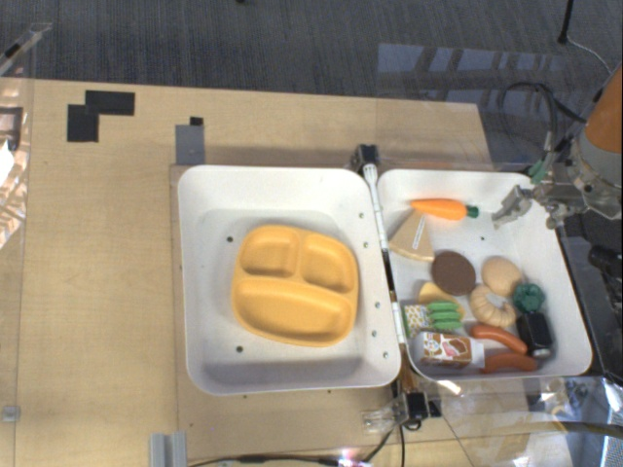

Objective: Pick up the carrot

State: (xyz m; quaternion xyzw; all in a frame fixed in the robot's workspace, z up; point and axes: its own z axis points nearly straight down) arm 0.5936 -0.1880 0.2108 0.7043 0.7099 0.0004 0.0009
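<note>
The carrot (440,209) lies at the far end of the right bin (574,290), beside a cheese wedge (413,238) — the gripper (513,205) hovers just right of it, fingers apart, holding nothing

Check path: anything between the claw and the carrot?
Nothing visible. The carrot lies alone near the far wall of the right bin, with bare bin floor between its green tip and the claw to its right.
</note>
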